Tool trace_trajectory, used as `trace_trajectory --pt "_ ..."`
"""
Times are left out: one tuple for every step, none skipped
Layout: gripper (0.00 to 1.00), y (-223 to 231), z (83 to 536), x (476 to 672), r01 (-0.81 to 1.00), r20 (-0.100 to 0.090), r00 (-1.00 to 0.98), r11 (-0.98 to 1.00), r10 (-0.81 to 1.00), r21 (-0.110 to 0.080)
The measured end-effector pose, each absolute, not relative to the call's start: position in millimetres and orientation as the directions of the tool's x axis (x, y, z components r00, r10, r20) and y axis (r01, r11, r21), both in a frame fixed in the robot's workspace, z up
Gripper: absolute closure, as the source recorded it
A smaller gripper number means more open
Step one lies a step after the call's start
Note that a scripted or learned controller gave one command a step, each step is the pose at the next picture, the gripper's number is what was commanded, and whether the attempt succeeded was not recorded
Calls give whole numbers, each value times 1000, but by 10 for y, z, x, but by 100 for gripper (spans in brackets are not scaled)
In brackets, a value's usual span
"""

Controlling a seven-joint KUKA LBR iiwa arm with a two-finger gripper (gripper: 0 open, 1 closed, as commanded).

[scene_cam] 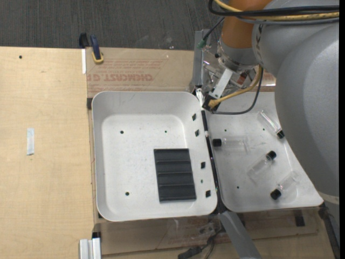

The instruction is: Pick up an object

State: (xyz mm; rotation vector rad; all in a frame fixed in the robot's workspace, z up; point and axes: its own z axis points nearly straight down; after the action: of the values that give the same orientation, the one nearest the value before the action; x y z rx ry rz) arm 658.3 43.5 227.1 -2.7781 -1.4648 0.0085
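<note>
The tool [207, 99] was found poised at the right bin's [307, 198] far-left corner, its grip state indeterminable, with the clear vials [262, 166] left ungrasped.

We saw tabletop [43, 198] as pale wood-look board, matt, smooth. Both bins [135, 109] looked white plastic, smooth, faint speckling. Ribbed block [174, 174] looked black, matt, rubbery or plastic. Vials [269, 122] looked clear plastic or glass, glossy, black caps. Arm [307, 53] looked smooth grey, satin sheen; orange band [250, 4] semi-gloss.
</note>
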Motion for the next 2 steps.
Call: trace_trajectory --pt "100 412 2287 6584 739 -4 674 -674 739 -2" --pt "100 401 2364 6582 740 -8 673 -673 740 -4"
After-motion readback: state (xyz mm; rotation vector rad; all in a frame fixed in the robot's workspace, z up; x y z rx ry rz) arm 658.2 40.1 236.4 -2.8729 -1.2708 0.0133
